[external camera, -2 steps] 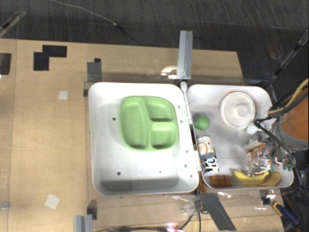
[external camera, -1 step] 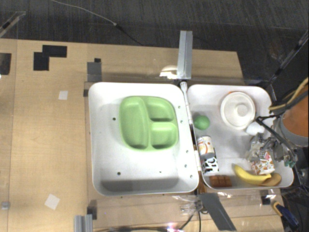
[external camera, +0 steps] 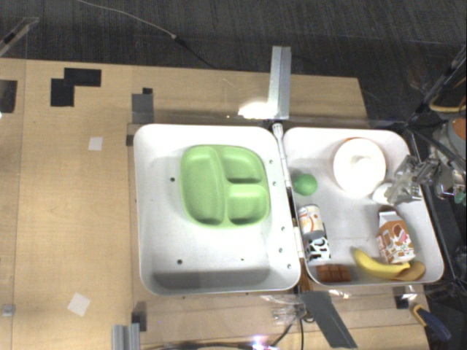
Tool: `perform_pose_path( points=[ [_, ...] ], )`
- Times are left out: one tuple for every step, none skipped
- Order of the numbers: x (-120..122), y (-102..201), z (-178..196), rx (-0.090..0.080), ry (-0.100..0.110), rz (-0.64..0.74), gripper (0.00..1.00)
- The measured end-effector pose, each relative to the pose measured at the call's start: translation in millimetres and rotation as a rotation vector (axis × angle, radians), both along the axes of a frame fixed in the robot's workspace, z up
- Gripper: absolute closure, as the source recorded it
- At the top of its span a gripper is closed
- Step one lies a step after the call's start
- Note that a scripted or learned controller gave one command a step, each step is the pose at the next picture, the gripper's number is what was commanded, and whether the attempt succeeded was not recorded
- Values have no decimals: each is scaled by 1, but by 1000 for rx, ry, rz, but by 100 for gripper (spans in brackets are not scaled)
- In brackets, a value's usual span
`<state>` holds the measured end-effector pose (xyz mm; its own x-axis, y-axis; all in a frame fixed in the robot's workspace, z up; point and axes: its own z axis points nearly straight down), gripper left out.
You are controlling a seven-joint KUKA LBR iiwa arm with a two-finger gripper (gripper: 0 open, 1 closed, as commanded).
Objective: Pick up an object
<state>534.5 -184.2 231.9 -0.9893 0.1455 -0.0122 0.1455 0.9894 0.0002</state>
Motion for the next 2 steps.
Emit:
perform_pose_path(
  points=[
    [-26, 98, -30, 6, 13, 12, 100],
    [-36, 46, -16, 0, 10, 235, 100]
  ],
)
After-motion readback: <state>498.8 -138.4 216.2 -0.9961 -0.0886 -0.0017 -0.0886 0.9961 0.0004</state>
